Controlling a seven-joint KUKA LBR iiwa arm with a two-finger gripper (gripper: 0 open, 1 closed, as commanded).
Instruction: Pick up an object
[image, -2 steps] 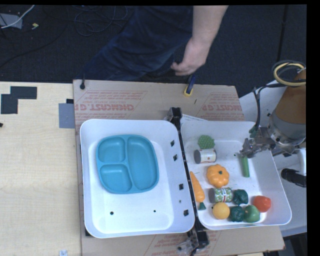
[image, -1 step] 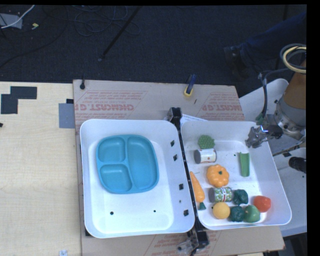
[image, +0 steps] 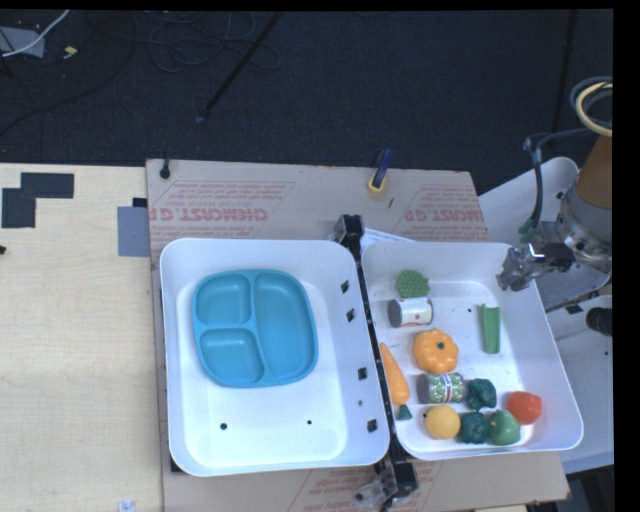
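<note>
The robot's jaws (image: 516, 268) hang at the right bin's (image: 548, 330) upper right rim, holding nothing; whether they are spread or pressed together I cannot tell. Below them in that bin lie a green stick-shaped piece (image: 490, 328), an orange plastic pumpkin (image: 436, 351) and a carrot (image: 394, 373). A blue divided plate (image: 254, 328) sits in the left bin (image: 190, 420).
</note>
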